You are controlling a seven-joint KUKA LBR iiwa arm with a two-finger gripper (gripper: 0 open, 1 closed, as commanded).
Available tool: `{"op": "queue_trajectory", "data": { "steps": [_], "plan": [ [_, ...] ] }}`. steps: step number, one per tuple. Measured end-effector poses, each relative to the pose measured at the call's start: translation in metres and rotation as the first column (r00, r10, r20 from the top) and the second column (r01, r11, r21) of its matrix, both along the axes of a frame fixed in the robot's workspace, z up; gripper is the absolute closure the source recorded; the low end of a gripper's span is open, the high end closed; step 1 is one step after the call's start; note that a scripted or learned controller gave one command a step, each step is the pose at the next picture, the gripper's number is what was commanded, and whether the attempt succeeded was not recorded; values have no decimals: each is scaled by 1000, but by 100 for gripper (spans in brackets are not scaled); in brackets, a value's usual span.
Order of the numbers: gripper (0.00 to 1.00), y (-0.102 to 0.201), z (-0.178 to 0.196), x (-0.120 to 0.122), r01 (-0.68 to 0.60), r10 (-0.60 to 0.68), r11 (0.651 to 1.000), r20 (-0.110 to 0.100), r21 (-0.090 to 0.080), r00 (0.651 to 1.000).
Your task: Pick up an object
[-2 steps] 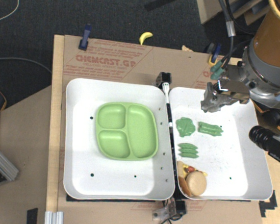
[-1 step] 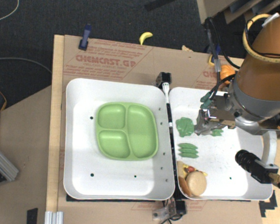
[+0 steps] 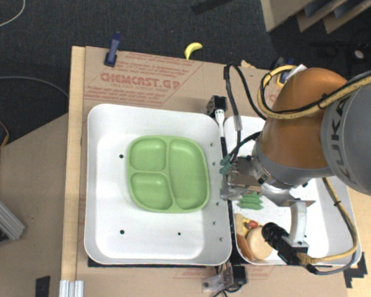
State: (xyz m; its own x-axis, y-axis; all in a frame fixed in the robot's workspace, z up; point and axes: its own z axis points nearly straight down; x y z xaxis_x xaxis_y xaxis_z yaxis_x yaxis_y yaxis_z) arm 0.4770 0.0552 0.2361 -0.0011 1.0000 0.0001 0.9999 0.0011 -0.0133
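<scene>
My gripper (image 3: 249,198) hangs over the right bin (image 3: 335,221); a green toy (image 3: 251,201) lies just under it; whether my jaws grip, I cannot tell.

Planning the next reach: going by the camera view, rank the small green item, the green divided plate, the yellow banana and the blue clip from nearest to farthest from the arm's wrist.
1. Small green item, right bin, just under the wrist.
2. Green divided plate, left bin's middle.
3. Yellow banana, on the floor past the cardboard's far edge.
4. Blue clip, far left corner of the cardboard.

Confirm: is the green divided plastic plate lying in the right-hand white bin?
No, the green divided plastic plate lies in the left white bin, apart from the arm over the right bin.
</scene>
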Motion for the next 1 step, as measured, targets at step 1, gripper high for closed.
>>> {"op": "queue_trajectory", "data": {
  "steps": [1],
  "plan": [
    [100, 14, 192, 4, -2, 2, 1000, 32, 4, 999]
  ]
}}
